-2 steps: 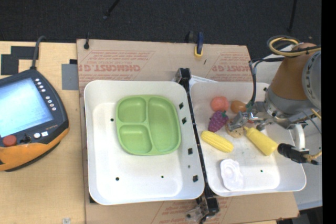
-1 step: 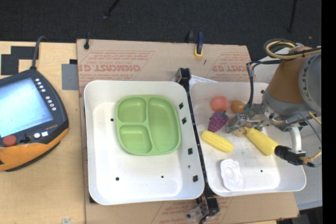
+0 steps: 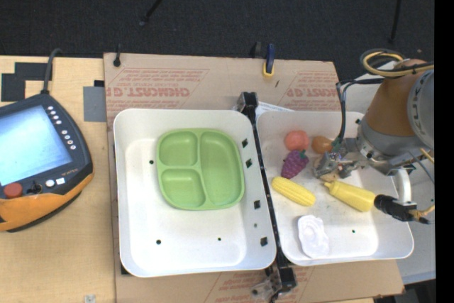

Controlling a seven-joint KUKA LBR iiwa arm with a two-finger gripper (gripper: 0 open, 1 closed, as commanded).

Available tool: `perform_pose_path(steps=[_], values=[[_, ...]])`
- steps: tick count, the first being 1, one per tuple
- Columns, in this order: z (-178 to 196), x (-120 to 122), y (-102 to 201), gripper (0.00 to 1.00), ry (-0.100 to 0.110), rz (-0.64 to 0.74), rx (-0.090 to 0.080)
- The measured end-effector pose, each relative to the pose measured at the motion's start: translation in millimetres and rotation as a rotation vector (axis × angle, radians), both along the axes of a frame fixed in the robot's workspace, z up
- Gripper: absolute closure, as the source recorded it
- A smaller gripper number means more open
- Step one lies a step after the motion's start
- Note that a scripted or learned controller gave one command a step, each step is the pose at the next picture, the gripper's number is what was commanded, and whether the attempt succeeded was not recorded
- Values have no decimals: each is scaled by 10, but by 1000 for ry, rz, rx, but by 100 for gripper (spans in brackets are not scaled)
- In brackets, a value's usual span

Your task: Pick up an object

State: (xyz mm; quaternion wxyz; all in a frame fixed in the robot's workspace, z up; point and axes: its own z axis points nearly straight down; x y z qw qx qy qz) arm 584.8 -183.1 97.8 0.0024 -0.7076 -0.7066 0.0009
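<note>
Two yellow corn cobs [image 3: 293,191] lie just below the pincer [image 3: 328,165], purple grapes [image 3: 294,164] beside it; grip state unclear.

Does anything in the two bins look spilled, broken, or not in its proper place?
Nothing stands out. The green divided plate lies flat in the left bin. In the right bin, the toy corn, purple grapes, tomato and white cloth lie loose but intact, nothing spilled.
</note>
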Motion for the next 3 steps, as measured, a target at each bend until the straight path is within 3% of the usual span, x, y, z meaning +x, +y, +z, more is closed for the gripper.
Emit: perform_pose_path(steps=[2,3], values=[[1081,99,-147,100,-8,2,-4],[1314,101,-162,100,-6,1,-2]])
